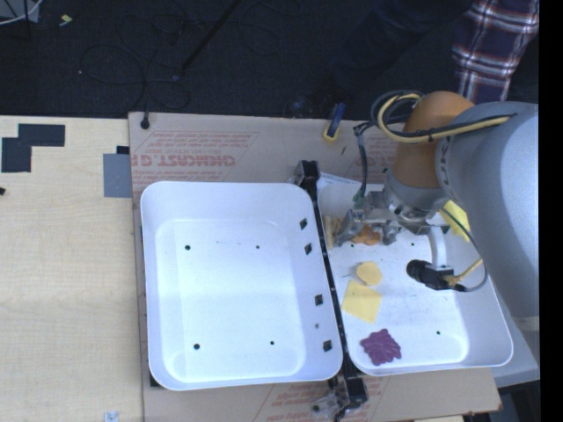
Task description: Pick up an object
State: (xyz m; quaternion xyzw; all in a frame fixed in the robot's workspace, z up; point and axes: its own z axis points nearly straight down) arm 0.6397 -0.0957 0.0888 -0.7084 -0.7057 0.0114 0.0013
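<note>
On the light wooden desk (62, 262) a cardboard sheet (220, 152) carries two white bins: the left bin (229, 284) and the right bin (457, 341). Inside the right bin lie a small yellow piece (369, 273), a larger yellow piece (361, 302) and a purple object (381, 346), all apart from the hand (369, 227). Whether the hand is open cannot be told. Behind the desk, dark floor (220, 42) bears cables.
</note>
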